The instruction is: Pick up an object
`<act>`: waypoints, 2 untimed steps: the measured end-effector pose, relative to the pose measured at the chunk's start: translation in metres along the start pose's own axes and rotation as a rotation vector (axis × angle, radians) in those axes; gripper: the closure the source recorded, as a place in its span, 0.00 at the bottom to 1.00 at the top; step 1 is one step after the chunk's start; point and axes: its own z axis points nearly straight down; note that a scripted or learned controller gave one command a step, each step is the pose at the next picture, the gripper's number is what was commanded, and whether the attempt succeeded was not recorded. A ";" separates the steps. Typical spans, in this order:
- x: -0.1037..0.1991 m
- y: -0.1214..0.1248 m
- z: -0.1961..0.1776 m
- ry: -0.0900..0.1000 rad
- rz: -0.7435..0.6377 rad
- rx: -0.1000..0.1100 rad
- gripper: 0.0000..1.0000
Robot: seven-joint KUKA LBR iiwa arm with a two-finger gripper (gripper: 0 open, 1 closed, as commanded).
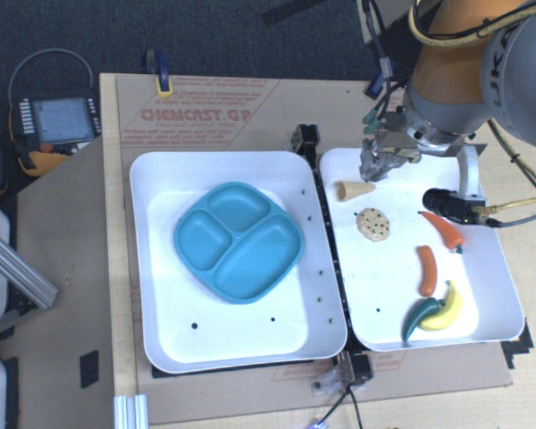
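Observation:
My gripper (372,170) hangs over the back left of the right bin (482,329), its fingertips just above a small cream cone-shaped piece (354,189). Nothing shows between the fingers. A round cookie with dark chips (372,224) lies just in front of the cone. Further right lie a red chili pepper (443,229), an orange sausage-shaped piece (426,269), a yellow banana (444,309) and a teal pepper (418,316) next to the banana.
The left bin (161,320) holds a blue divided plate (239,240). A black clamp (305,138) sits at the back between the bins. A black part with a cable (454,206) reaches over the right bin's far right side.

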 end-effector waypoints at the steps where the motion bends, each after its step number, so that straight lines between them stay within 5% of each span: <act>1: 0.060 0.011 0.005 0.000 -0.001 0.000 1.00; 2: 0.103 0.041 0.010 -0.001 0.002 -0.001 1.00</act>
